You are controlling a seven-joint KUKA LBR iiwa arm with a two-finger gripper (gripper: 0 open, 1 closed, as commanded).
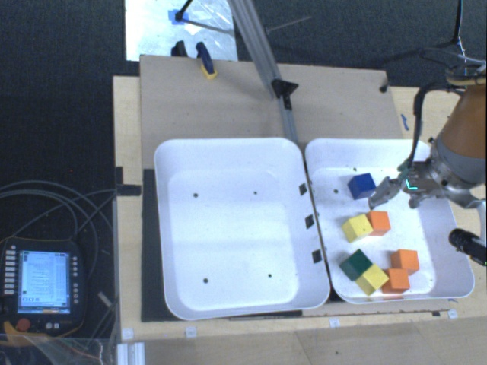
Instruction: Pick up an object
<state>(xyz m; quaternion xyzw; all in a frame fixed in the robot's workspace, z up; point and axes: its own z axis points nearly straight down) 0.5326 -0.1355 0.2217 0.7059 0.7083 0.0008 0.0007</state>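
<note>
Now my pincer [394, 192] hovers released above the orange cube [379, 222]: light, rigid, best pinched across flat sides.

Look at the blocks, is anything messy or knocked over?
Nothing looks broken or spilled. All the blocks sit inside the right bin. At the bottom, a yellow block, green block and orange block huddle closely, turned at odd angles.

1. Blue cube [362, 185] sits toward the back of the right bin [327, 154].
2. Yellow cube [356, 227] and orange cube [378, 222] touch mid-bin.
3. Green cube [354, 264], another yellow [372, 279], and two orange [405, 260] [396, 280] cluster up front.
</note>
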